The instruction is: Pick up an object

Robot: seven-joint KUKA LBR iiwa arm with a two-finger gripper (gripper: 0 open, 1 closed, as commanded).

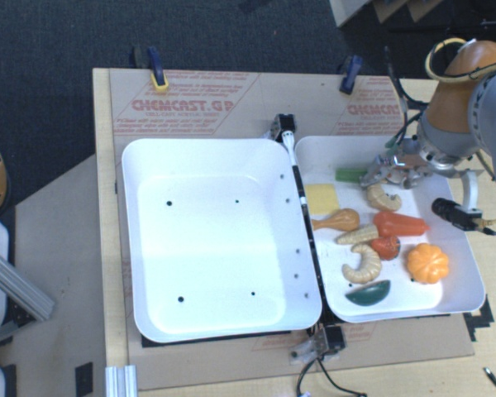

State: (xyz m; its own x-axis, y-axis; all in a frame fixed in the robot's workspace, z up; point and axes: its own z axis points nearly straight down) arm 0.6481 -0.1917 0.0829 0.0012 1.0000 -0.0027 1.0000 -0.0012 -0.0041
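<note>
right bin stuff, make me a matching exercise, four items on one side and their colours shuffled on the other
Items, all in the right bin:
1. pumpkin
2. square block
3. stick by the gripper
4. carrot

Colours:
A. yellow
B. green
C. red-orange
D. orange

Pairs: 1-D, 2-A, 3-B, 4-C
</note>
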